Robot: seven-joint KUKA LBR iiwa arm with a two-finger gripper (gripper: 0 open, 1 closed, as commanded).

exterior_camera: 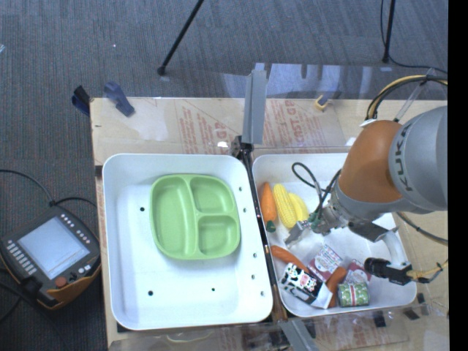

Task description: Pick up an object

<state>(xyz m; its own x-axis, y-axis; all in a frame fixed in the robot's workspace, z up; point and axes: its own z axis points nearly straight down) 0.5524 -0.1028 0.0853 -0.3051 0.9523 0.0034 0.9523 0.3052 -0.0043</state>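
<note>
While your gripper (303, 229) hangs right of centre, its spread impossible to tell, the yellow corn (290, 206) lies just upper-left of it, beside a carrot (268, 201).

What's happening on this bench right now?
A robot arm is reaching from the right into the right bin, which holds toy food: a carrot, corn, a cow-print carton, a small can and more. Its pincer sits low over the bin, next to the corn, and I can't see anything held in it. The left bin holds a green divided plate.
</note>
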